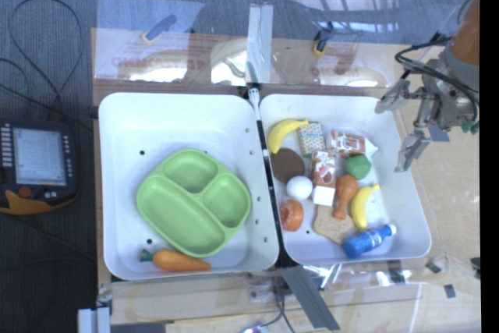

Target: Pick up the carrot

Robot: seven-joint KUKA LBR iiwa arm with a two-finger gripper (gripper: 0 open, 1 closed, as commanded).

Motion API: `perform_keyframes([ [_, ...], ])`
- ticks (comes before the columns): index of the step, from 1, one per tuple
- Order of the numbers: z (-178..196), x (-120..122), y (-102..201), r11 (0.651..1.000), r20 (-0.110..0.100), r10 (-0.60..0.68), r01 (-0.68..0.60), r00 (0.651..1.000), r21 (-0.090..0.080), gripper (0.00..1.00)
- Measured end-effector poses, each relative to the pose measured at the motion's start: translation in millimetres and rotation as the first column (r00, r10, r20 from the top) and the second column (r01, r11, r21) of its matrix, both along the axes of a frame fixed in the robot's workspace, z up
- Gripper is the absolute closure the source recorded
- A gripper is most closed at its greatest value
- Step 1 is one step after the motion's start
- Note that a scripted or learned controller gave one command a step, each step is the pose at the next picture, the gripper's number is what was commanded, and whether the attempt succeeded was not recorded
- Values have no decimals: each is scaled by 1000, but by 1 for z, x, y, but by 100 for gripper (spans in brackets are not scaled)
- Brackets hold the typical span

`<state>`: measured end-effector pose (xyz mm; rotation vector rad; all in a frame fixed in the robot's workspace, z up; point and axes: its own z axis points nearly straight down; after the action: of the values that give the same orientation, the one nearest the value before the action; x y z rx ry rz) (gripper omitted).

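Note:
The orange carrot [181, 261] lies flat along the front wall of the left bin [117, 168], its green stub pointing left, just under the front edge of a green divided plate [195, 201]. My gripper [399, 127] hangs over the right rim of the right bin [417, 234], far to the right of the carrot. It is open, with nothing between its fingers [408, 151].
The right bin holds several toy foods: two bananas [284, 132], a drumstick [344, 195], a white egg [299, 187], a green ball [358, 166], a blue bottle [368, 240] and snack packets. A teach pendant [35, 161] lies on the floor at left.

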<state>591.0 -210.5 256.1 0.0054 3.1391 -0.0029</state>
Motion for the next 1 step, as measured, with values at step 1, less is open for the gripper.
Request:
perform_keyframes([
  [1,-74,-44,39,996,-6,94,-94,996,3,0],
])
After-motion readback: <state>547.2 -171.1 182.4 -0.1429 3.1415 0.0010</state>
